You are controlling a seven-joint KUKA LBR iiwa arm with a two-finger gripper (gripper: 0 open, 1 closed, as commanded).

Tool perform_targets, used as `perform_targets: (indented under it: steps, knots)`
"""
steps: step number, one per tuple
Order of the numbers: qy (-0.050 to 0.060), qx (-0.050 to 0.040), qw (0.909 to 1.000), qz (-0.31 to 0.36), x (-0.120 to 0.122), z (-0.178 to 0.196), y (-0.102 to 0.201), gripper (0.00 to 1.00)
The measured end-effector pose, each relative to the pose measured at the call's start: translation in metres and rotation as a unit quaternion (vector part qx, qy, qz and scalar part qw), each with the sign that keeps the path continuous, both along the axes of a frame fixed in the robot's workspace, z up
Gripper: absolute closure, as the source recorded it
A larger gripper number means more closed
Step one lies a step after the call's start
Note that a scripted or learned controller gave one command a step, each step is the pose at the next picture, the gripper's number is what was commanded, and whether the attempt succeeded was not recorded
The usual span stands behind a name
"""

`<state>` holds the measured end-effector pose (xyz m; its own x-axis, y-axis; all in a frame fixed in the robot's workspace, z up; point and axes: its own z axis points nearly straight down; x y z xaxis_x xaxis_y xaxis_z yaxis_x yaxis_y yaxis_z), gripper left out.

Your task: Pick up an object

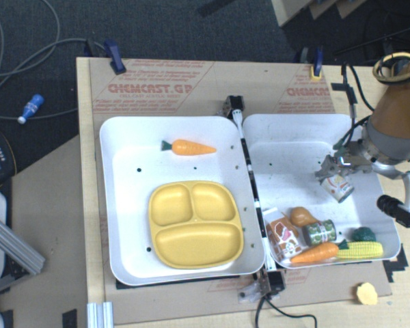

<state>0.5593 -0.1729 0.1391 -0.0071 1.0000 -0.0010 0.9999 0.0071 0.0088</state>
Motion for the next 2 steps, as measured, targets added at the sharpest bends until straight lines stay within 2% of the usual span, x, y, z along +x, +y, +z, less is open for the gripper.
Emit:
perform_targets:
  steps: [1,2]
  knots:
    - [0.001,-0.0001,1.0,0.0,0.049,0.044,0.043,1.0]
    - [0.008,0.0027,1.0,-0.001,-0.026,0.045,0.105,1.0]
